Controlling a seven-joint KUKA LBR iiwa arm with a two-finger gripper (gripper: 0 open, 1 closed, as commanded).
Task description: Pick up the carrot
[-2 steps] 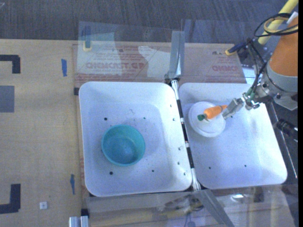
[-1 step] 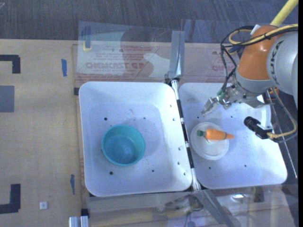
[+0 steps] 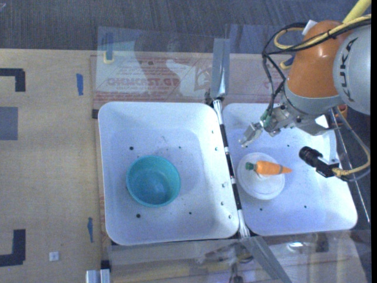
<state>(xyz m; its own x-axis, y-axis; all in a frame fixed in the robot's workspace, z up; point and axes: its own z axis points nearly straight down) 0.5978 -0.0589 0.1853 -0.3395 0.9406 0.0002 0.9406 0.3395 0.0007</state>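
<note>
An orange carrot with a green stem end lies on its side atop a small white round dish in the right bin. Its stem end points left. My gripper hangs over the back left part of that bin, above and to the left of the carrot and apart from it. Nothing shows in the gripper. The grey and orange wrist rises behind it to the upper right.
A teal bowl stands in the left bin. A raised divider runs between the two bins. A black connector with yellow cable hangs to the right of the carrot.
</note>
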